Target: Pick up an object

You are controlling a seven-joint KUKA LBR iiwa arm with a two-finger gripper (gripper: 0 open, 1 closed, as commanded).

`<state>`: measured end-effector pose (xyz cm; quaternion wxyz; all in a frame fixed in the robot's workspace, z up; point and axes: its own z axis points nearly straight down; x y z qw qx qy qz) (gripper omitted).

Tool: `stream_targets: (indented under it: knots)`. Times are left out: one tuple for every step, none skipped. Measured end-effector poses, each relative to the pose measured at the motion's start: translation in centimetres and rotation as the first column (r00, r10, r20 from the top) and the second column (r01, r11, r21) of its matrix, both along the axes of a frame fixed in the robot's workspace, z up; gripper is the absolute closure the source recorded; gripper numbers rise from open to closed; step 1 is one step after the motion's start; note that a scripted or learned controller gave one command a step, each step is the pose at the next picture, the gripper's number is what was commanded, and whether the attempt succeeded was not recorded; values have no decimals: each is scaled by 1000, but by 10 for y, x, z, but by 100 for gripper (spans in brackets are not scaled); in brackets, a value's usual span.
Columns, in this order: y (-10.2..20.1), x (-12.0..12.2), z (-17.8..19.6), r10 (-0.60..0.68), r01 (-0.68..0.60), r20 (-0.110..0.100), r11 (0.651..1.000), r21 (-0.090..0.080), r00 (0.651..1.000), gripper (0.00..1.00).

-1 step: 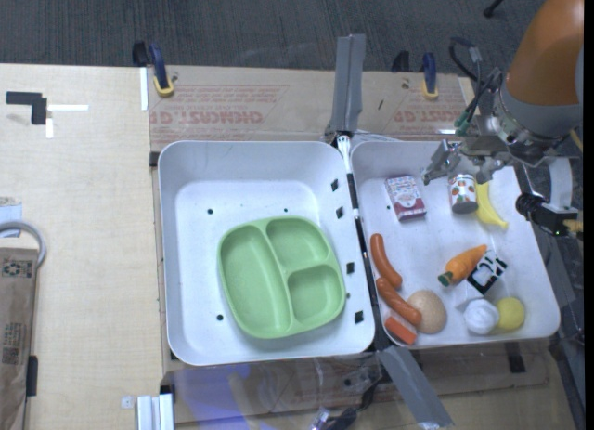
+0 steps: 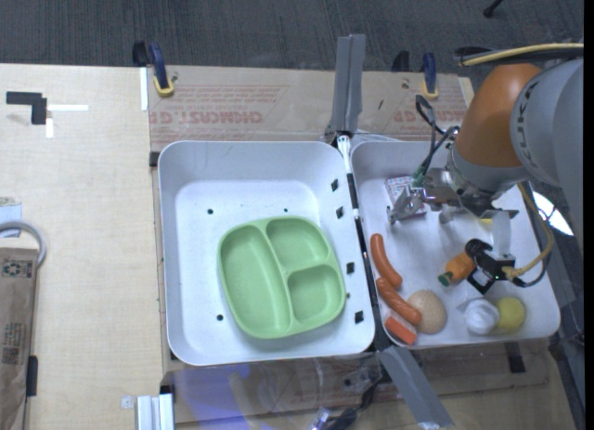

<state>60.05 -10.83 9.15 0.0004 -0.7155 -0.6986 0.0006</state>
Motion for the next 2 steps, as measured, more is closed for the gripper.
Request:
stream_targets:
  knots:
    - [15,40,0,37,-37,1,999,0,999,0]
    - [14,40,9,35,-35,0,999,-1,999,100]
